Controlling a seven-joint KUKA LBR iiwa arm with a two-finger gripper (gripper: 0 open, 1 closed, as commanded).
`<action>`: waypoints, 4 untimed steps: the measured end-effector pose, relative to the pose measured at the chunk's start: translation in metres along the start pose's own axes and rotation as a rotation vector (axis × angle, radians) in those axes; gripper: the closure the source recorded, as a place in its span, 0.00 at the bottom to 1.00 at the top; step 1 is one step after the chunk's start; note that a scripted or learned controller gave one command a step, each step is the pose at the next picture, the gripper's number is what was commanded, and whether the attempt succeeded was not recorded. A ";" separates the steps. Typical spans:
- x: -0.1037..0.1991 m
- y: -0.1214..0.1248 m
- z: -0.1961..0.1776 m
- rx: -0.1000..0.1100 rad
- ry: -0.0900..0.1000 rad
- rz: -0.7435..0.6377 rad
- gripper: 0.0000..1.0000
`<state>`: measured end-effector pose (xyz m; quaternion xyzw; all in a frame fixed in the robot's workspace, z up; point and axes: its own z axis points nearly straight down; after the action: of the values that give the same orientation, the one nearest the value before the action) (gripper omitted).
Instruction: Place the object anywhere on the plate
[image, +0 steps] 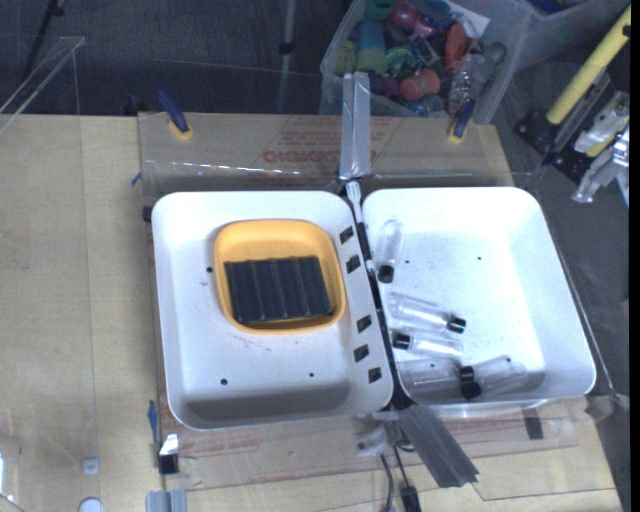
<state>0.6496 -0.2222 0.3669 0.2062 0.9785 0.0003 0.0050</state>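
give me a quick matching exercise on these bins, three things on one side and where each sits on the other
Things:
1. yellow plate
2. black ridged object
3. clear tubes with black caps

Places:
A. right bin
B. lying on the plate
C. left bin

Pairs: 1-C, 2-B, 3-A

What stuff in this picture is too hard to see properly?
- See-through plastic tubes with black caps, right white bin: they overlap and blend into the white, so their number is unclear.
- Dark ridged rectangle on the yellow plate: what it is, too blurry.
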 end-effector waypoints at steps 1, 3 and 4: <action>0.004 -0.002 0.075 -0.001 0.005 -0.287 0.00; -0.015 0.008 0.130 -0.005 0.005 -0.979 0.00; -0.017 0.008 0.013 -0.004 -0.001 -1.191 0.00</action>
<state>0.6683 -0.2219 0.3544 -0.3782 0.9257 -0.0010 0.0052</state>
